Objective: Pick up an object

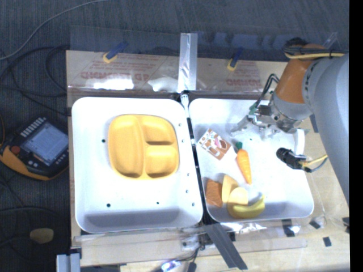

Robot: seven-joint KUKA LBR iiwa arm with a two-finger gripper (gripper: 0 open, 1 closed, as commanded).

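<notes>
Here we are, the arm point(326, 95) reaching in from the right of the frame, its orange band at the upper right. The gripper point(255, 122) hangs low over the upper part of the right bin point(283, 191), above bare white floor. Spread or pinched together? I can't tell from here, and I see nothing held in it.

The pickings all lie in that right bin. Just left of and below the gripper sits a small printed packet point(214, 144), lying flat near the bin's left wall. Beside it, a little lower, a carrot point(244, 164), green end pointing up toward the gripper, close but apart from it. Down at the lower edge there's a cluster: a brown slice of bread point(213, 192), a pale yellow wedge point(232, 188) against it, and a banana point(249, 209) curled underneath, touching the wedge.

Over in the left bin point(91, 197), a yellow divided tray point(143, 146) sits in the middle.
</notes>
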